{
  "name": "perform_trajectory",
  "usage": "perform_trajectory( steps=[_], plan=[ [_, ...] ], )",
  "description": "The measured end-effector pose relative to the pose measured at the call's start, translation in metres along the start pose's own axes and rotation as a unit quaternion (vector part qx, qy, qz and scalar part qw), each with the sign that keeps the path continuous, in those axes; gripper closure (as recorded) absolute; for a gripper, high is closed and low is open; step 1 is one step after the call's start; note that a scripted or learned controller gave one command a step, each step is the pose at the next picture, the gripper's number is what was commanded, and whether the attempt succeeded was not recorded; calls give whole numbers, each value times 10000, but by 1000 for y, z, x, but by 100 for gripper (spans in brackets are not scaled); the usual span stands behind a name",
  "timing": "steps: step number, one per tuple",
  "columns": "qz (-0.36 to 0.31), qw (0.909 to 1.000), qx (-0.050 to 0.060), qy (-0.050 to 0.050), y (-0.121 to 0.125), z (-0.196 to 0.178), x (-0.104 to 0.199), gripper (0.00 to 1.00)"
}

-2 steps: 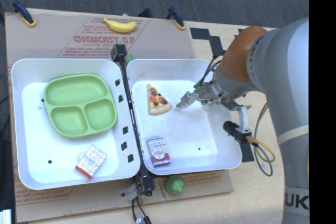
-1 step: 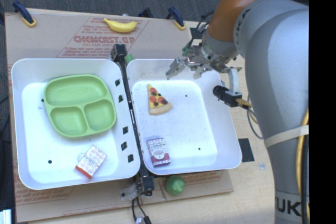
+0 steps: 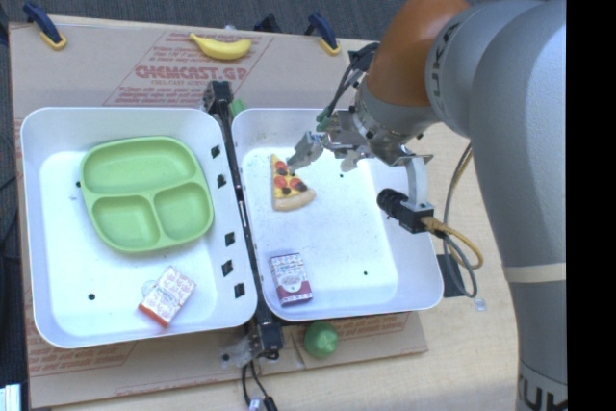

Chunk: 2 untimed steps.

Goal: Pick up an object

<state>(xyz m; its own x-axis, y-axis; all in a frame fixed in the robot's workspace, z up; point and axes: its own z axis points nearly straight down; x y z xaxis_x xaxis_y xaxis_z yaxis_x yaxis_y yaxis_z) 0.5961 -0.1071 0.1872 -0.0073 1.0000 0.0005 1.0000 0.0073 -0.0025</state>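
A toy pizza slice (image 3: 289, 186) lies in the right bin (image 3: 385, 245), near its back left. My gripper (image 3: 327, 154) hangs just above and to the right of the slice, with its fingers spread open and nothing between them. The left fingertip (image 3: 306, 150) is close to the slice's pointed end. A small red box (image 3: 289, 277) lies flat near the right bin's front left corner.
The left bin (image 3: 48, 236) holds a green divided plate (image 3: 146, 192) and a red-and-white packet (image 3: 166, 295). A toy banana (image 3: 221, 44) rests on the cardboard behind the bins. A green ball (image 3: 321, 339) sits in front of the right bin. A black divider (image 3: 234, 197) runs between the bins.
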Motion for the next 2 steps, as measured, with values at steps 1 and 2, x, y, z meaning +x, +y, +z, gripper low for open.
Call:
perform_trajectory(
  steps=[1, 2],
  plan=[
    [16, 10000, -40, -3, 0, 91, -65, 0],
    [-2, 10000, -39, 16, 1, 80, -63, 100]
  ],
)
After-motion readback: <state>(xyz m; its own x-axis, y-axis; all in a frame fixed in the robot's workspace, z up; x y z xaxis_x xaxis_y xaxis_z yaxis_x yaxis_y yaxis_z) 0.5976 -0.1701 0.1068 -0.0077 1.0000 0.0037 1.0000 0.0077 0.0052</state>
